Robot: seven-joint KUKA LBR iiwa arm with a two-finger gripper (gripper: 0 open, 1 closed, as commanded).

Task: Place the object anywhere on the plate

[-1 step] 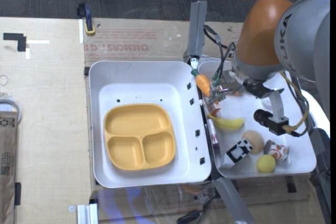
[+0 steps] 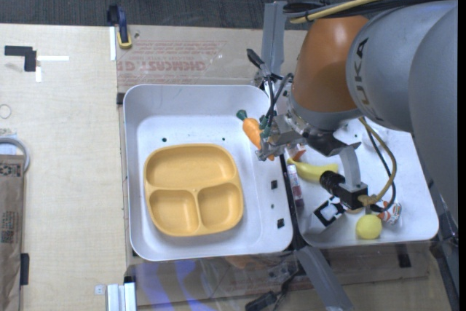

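Camera view places the gripper [image 2: 268, 146] over the right edge of the left bin [image 2: 138, 156], with the carrot [image 2: 252, 131] at its fingertips. Whether the fingers clamp the carrot cannot be told. Judged step: transfer toward the plate [image 2: 193, 188], which sits well apart to the left. Next move calls for leftward travel until the carrot is above a compartment, then release.

Arm [image 2: 378, 62] outstretched, end effector [image 2: 266, 142] low
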